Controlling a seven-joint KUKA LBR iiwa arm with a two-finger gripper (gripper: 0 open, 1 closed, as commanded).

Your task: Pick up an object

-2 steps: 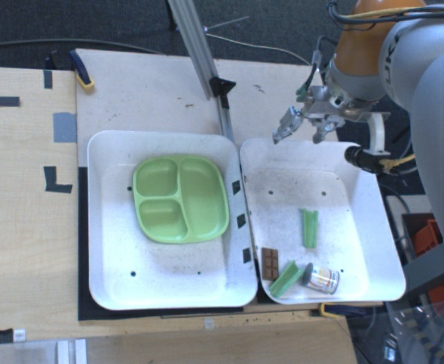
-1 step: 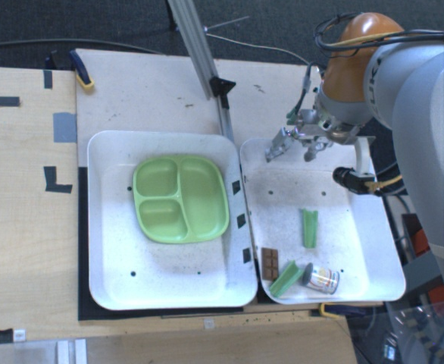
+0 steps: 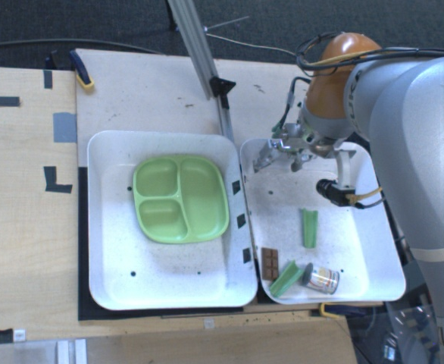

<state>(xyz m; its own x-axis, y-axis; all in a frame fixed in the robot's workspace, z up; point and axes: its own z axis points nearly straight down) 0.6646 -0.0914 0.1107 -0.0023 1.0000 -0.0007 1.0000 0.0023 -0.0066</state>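
The gripper (image 3: 281, 156) hangs with fingers spread, holding nothing, above a slim green stick (image 3: 310, 227) lying flat.

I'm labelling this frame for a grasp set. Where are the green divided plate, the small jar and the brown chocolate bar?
Green divided plate (image 3: 181, 199), camera view, centre ridge between compartments.
Small jar (image 3: 323, 280), camera view, middle of its side.
Brown chocolate bar (image 3: 270, 263), camera view, centre of its top face.

On my feed the left white bin (image 3: 104, 218) holds a green divided plate (image 3: 181, 199), lying flat near its middle. A slanted metal pole (image 3: 195, 44) runs down to a black clamp (image 3: 222, 87) at the bins' far edge. On the wooden bench (image 3: 25, 226) I see grey tape patches (image 3: 64, 127) and a blue-and-yellow clip (image 3: 81, 70).
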